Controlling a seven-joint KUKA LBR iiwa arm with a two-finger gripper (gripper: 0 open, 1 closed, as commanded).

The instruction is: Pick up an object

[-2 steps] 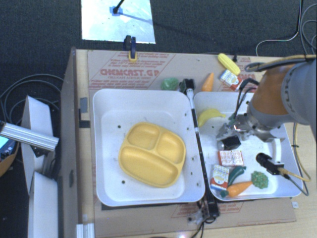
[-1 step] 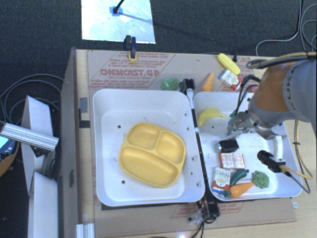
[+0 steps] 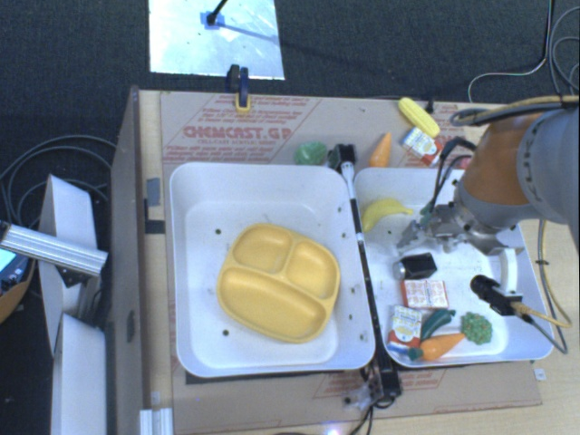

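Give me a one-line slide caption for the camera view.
Arm's gripper low in the right bin among toy food, near a banana; yellow tray in the left bin.

I see smooth white plastic bins [image 3: 195, 243], a glossy yellow plastic divided tray [image 3: 279, 282], matt printed cardboard [image 3: 272, 120] underneath, rough dark carpet [image 3: 63, 53], and a shiny metal plate [image 3: 216, 25].

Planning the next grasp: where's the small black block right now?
In the camera view, the small black block lies in the right bin, just below the pincer and just above the red-and-white packet.
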